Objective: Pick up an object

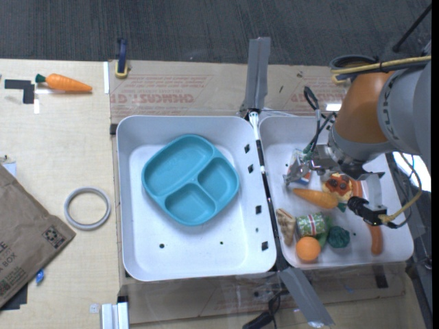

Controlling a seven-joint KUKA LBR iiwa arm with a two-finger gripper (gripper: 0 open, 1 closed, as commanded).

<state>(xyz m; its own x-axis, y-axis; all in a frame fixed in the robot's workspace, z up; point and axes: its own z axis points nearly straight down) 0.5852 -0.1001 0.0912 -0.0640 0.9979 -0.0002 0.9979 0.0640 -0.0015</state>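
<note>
Bins sit side by side on the worktop, two shallow white trays. The left bin carries a blue three-part plate, lying a bit toward its upper half. The right bin is where the toys are crowded, all in its lower half: a toy carrot lying across the middle, an orange ball near the front wall, a small green-labelled can just above the ball, a dark green lump beside the can, a tan ridged piece by the left wall, and a sausage-like red piece standing off to the right. A red and orange toy lies just above the carrot's thick end.

From the right the grey arm with its orange band leans over that bin, and its jaws hang low just above the thin end of the carrot, close to the bin floor. Cables and metal crowd the tip, so I can't tell whether the jaws are parted or closed, nor whether anything is in them.

Off to the left on the worktop lie a second carrot near the back edge, a roll of tape and a brown cardboard box.
</note>
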